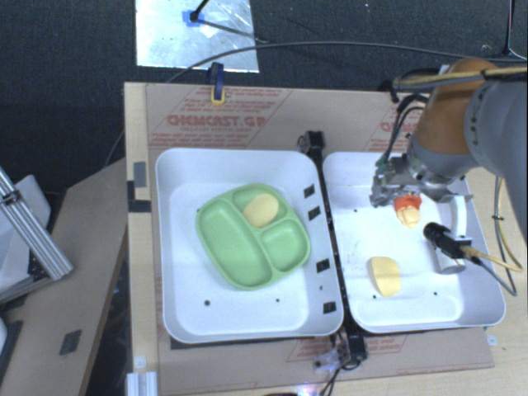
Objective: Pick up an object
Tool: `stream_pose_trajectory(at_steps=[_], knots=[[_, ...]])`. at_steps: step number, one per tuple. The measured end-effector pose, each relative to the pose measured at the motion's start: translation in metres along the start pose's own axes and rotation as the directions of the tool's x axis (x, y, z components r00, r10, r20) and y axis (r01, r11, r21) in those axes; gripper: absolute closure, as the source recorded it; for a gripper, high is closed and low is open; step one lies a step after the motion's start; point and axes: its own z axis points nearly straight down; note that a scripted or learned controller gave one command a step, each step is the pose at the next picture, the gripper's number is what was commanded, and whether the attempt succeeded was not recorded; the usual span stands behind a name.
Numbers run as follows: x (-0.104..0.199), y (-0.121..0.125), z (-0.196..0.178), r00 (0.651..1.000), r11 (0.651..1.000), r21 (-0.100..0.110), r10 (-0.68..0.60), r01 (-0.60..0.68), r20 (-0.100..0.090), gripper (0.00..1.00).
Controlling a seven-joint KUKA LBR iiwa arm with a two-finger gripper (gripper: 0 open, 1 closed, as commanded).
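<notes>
Stock as it stands, right bin (474,308) and left bin (186,312).

1. My gripper (398,195). Position: low over the far half of the right bin, arm coming in from the right. State: I cannot tell whether it is spread or closed, as the wrist body hides the tip from above.

2. Small orange-and-yellow piece (407,212). Position: right bin, directly at the gripper's tip. I judge this to be my pick target, since the gripper sits at it. Whether it is gripped or merely lies beneath, I cannot tell.

3. Pale yellow lump (384,275). Position: right bin, near half, lying free on the floor, apart from the gripper. It has open space all round, so I judge it an easy alternative pick.

4. Green divided tray (235,250). Position: middle of the left bin, lying flat.

5. Yellow rounded piece (261,209). Position: in the tray's far small compartment, walled in by the dividers. That leaves less room for a grasp, and it is across the bin wall from me.
</notes>
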Motion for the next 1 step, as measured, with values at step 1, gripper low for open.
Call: stream_pose_trajectory(at_steps=[1], knots=[[0.0050,0.0021,-0.0442,1.000,1.000,-0.001,-0.002,0.002,0.000,1.00]])
